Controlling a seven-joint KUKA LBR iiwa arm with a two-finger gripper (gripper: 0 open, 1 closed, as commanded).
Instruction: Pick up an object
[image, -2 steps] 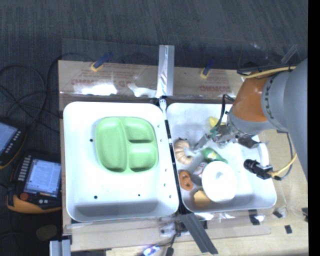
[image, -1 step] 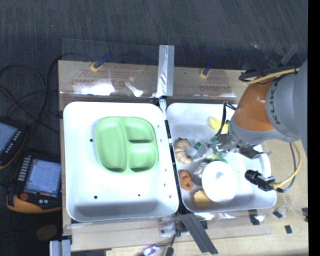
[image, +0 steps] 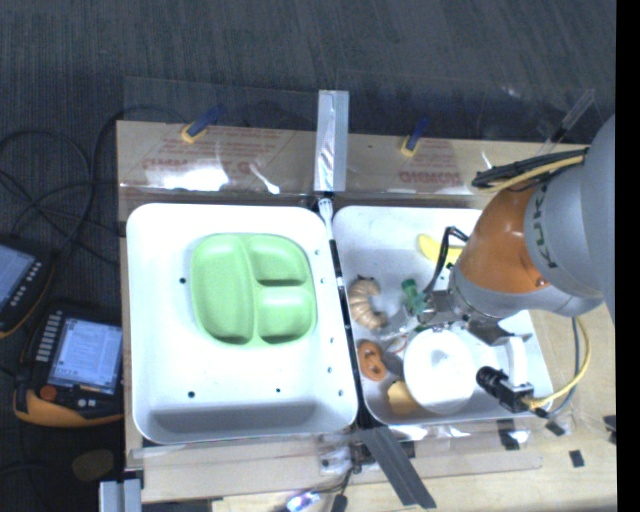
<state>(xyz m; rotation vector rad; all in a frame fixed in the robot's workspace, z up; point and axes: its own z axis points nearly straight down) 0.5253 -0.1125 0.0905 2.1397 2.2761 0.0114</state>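
Note:
My gripper (image: 422, 328) reaches down into the right bin (image: 520, 215) under the arm's white round flange (image: 440, 368), which hides most of it. Around it lie a beige lumpy item (image: 365, 303), an orange-brown ring-shaped item (image: 371, 361), a small green item (image: 410, 292), a yellow item (image: 431, 246) at the back, and a tan item (image: 399, 398) at the front, partly under the flange. The gripper sits just right of the beige item and just below the green one. I cannot tell whether it touches anything.
The left bin (image: 150, 330) holds a green divided plate (image: 251, 287). The grey arm with its orange band (image: 500, 250) covers the right half of the right bin. Cables (image: 575, 375) hang by the bin's right wall. A central divider wall (image: 338, 300) separates the bins.

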